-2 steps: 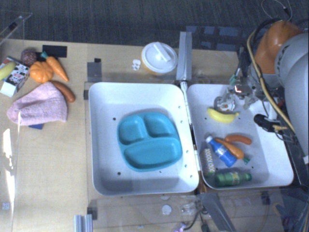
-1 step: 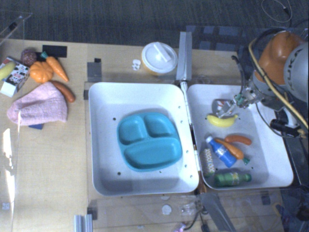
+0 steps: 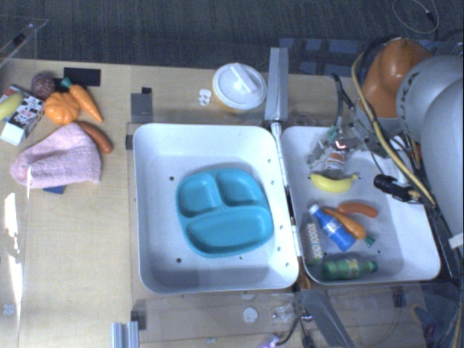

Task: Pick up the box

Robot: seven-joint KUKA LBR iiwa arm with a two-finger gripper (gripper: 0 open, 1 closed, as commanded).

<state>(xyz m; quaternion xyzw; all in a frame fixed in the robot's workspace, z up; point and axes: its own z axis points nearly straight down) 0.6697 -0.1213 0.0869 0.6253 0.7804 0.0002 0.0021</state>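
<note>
Gripper (image 3: pixel 336 148) low in upper left of right bin (image 3: pixel 428 259), above banana (image 3: pixel 332 183); grasp impossible to tell. Approach step, seemingly. Next: centring over patterned box (image 3: pixel 314 241), lower left.

No text, label, brand or number is legible on anything here.

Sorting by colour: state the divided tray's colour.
Blue-turquoise; the divided tray shows in the camera view.

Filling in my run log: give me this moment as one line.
gripper: far end of right bin, beyond banana | box: by bin's left wall, apart from gripper | pick: not yet done
</note>
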